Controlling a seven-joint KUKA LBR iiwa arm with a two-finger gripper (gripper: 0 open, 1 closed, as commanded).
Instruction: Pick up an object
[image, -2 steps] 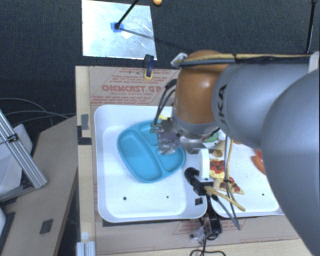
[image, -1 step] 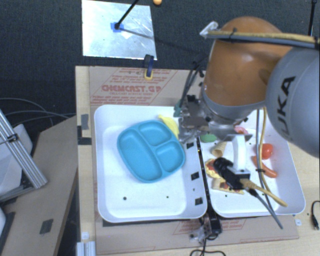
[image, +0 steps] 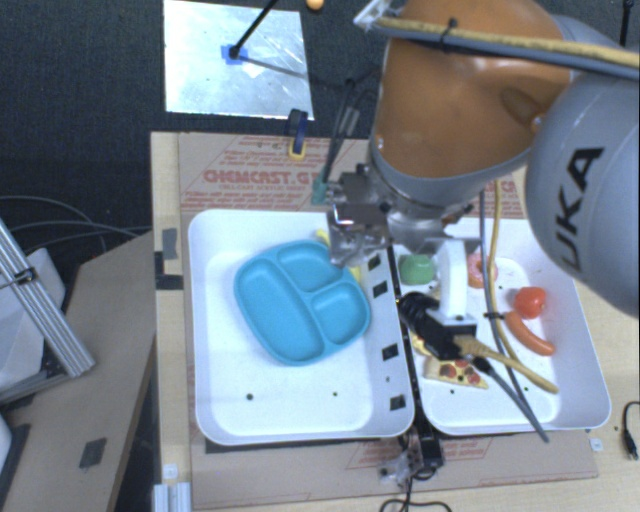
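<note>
Grey arm (image: 585, 190), black lettering; orange band (image: 450, 90) above wrist; yellow cable alongside.

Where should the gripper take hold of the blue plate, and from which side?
Probably the blue plate by its raised rim at the near-left edge, coming from above: it lies flat in the left bin, too wide to span, and that edge has open floor around it.

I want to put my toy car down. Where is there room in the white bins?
Left shallow white bin: bare floor along the front edge and left side, around the blue three-compartment plastic tray. Right shallow white bin: crowded with a pizza-slice toy, orange hot-dog toy, red tomato toy and green round toy; only its front right corner is bare.
</note>
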